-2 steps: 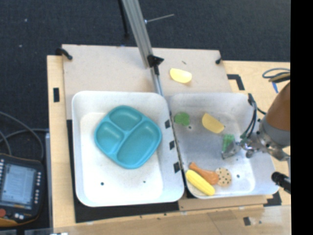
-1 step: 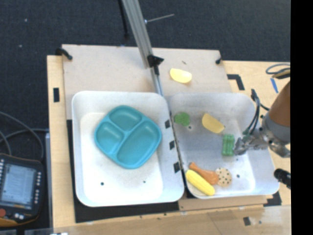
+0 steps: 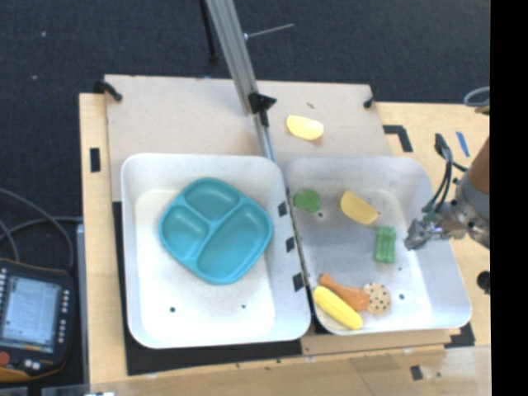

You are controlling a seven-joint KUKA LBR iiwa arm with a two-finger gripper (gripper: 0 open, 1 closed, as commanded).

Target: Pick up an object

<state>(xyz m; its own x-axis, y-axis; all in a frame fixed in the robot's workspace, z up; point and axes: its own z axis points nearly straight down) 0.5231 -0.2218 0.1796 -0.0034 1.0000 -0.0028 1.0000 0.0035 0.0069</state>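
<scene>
Your wooden bench sits on dark carpet and carries two white bins, with the arm at the right bin's edge.

In the left bin you have a blue divided plate. The right bin holds a small green round piece, a yellow wedge, a green block, and, near the front wall, an orange carrot, a yellow corn cob and a speckled cookie close together. Another yellow piece lies on the board behind the bins. Your gripper hangs over the right bin's right side, just beside the green block; you cannot tell whether its fingers are apart or together, and nothing shows between them.
</scene>
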